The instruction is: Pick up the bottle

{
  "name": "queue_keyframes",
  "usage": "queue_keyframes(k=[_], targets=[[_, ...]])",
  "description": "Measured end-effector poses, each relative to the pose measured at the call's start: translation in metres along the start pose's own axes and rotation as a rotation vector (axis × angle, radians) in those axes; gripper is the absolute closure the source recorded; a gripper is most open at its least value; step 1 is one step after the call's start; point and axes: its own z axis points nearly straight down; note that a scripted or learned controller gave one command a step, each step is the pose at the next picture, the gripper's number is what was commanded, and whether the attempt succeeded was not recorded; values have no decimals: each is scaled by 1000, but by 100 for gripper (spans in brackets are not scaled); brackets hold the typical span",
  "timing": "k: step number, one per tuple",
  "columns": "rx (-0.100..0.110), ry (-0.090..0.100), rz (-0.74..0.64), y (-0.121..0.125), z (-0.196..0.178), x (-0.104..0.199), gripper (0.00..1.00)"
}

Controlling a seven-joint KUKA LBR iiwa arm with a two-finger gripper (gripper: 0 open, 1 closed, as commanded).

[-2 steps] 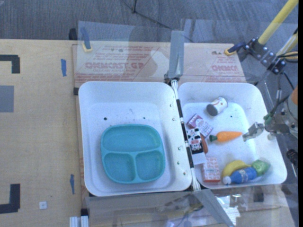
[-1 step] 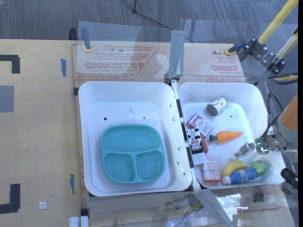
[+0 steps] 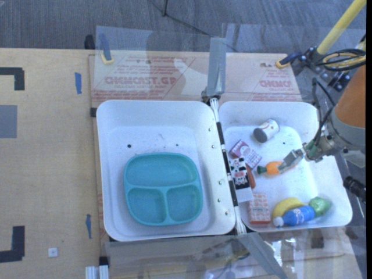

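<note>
The bottle (image 3: 295,215) is blue with a white cap and lies on its side at the front edge of the right bin (image 3: 308,121). It is wedged between a yellow banana (image 3: 288,204) and a green object (image 3: 319,204). My gripper (image 3: 290,159) hangs over the middle of the right bin, well behind the bottle. Its tip is right beside a small orange toy (image 3: 271,168). Nothing of the bottle is near it.
The right bin also holds a grey-and-white can (image 3: 265,131) at the back and several small printed boxes (image 3: 244,153) along its left wall. A teal divided plate (image 3: 163,188) lies in the left bin (image 3: 116,132). Cables and a yellow pole (image 3: 346,19) stand at the back right.
</note>
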Motion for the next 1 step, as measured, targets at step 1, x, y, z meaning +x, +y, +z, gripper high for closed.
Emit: queue_keyframes(k=[1], targets=[[1,2,-65,-43,54,-32,0]])
